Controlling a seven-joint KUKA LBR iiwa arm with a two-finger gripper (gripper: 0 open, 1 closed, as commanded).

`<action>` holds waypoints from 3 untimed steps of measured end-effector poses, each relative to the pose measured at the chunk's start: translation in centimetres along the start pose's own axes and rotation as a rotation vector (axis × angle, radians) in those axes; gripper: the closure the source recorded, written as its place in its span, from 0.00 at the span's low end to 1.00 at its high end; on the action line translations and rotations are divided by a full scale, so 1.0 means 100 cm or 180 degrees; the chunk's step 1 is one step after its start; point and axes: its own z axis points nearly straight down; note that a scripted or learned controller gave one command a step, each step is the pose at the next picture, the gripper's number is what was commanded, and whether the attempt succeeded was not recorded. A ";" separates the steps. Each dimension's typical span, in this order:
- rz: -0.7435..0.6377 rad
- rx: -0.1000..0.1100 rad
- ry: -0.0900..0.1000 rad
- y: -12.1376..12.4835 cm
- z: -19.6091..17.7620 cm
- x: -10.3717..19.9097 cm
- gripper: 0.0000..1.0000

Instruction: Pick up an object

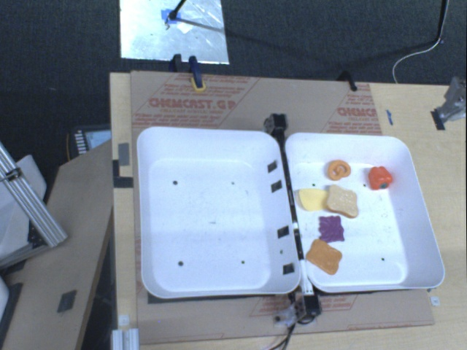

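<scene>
Camera view, looking down at a slant: your candidates for picking all lie in the right bin. Near its far edge sits a small red pepper-like piece, apart from the rest and close to the right wall. To its left is an orange ring, like a small doughnut. Below these, a tan slice like bread overlaps or touches a flat yellow piece. Nearer you lie a purple lump and an orange-brown slice, close together.

All look like toy foods, so judge them light and probably stiff or slightly rubbery, not fragile. The flat slices lie low and offer little to pinch; expect them to slip. The red piece looks rounder and stands clear, so it seems your easiest hold, taken across its middle.

The left bin sits beside the right one, a hinge strip between them, both on a cardboard sheet over the worktop. You cannot tell the hand's state from here.
</scene>
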 end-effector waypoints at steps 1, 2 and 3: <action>-0.0039 0.0014 0.0014 -0.016 -0.038 0.051 1.00; -0.0048 0.0034 0.0018 -0.020 -0.021 0.124 1.00; -0.0044 0.0064 0.0016 -0.019 0.076 0.189 1.00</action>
